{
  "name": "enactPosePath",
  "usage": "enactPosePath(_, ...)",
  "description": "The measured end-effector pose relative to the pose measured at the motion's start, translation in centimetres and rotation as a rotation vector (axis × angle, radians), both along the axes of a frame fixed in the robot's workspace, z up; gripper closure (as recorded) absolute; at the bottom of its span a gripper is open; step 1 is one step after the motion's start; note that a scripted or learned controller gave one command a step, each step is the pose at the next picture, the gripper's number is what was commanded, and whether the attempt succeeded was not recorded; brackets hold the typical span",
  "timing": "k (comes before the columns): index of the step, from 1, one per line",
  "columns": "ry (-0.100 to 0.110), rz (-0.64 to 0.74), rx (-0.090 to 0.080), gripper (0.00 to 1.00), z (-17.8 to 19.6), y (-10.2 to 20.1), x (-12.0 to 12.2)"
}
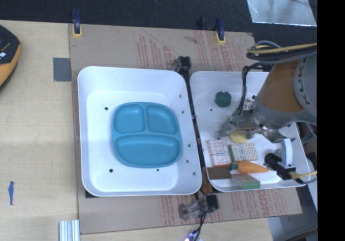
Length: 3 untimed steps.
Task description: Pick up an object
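Observation:
The right bin [205,89] holds several small items: a dark green lump [222,98] toward the back, a pale yellow piece [237,137], a white and red packet [218,151], a speckled card [244,152], an orange carrot [251,167], a brown block [218,172] and a green block [246,182]. My gripper [236,125] hangs low over the bin's middle, just above and touching or nearly touching the yellow piece. Whether anything sits between its tips is hidden by the wrist.
The left bin [91,126] holds a blue divided plate [146,134]. The arm's grey body with its orange band [280,91] covers the right bin's far right side. A yellow and black device [6,54] lies at the bench's left edge.

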<state>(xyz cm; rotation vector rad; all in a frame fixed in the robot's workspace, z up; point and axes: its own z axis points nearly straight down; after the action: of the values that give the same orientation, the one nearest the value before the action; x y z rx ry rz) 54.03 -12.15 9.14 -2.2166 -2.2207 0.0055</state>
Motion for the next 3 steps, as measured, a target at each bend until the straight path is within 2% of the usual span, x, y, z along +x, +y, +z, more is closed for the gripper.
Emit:
enactPosePath(1,-0.008,-0.002,-0.003,1.0,1.5,-0.2,0.3)
enactPosePath(2,-0.004,0.0,-0.002,0.0,1.4,-0.1,0.2)
enactPosePath(3,-0.004,0.005,-0.002,0.0,0.0,0.8,1.1)
